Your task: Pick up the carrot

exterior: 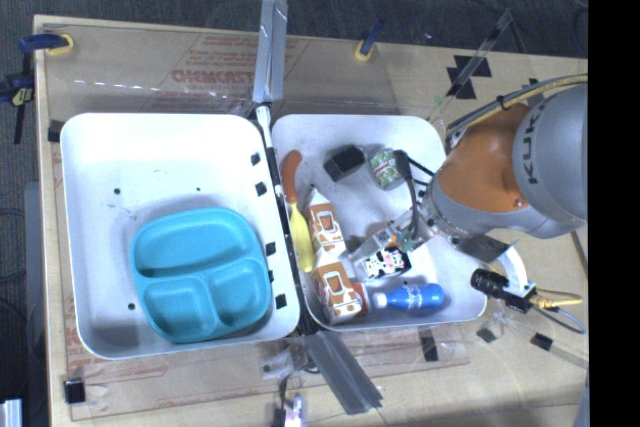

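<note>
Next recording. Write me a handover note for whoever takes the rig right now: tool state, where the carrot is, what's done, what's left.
Tool: low in the right bin, among clutter near a black-and-white pack; grip state unclear.
Carrot: lying along the right bin's left wall, above the banana, apart from the tool.
Done: arm is in the right bin; carrot not picked.
Left: move to the carrot, grasp, lift.
Left bin holds a blue tray.

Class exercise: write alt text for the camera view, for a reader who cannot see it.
A grey and orange robot arm reaches from the right into the right white bin, which holds a carrot, banana, blue bottle and small boxes. The left white bin holds a blue divided tray.
</note>
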`<state>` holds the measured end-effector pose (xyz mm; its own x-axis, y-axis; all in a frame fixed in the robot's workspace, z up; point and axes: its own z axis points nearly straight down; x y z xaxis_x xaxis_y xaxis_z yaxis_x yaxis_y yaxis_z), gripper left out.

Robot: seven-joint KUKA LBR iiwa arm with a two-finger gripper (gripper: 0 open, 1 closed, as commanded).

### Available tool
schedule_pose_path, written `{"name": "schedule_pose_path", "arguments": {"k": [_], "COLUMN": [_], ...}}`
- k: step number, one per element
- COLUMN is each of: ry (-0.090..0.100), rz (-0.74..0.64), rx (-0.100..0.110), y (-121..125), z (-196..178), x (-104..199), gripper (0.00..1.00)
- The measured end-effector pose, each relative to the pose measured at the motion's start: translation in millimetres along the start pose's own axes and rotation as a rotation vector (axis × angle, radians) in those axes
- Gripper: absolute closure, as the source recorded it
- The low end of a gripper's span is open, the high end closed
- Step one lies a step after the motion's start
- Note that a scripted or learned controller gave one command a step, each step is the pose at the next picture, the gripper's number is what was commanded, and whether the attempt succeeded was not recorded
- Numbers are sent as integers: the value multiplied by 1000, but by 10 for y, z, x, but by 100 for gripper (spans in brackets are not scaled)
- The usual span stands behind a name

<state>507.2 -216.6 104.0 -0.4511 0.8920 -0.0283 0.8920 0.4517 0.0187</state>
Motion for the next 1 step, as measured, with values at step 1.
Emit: {"name": "schedule_pose_path", "arguments": {"k": [1], "ry": [28], "rz": [-168], "rx": [15], "y": [417], "z": [-363], "x": [528], "gripper": [0]}}
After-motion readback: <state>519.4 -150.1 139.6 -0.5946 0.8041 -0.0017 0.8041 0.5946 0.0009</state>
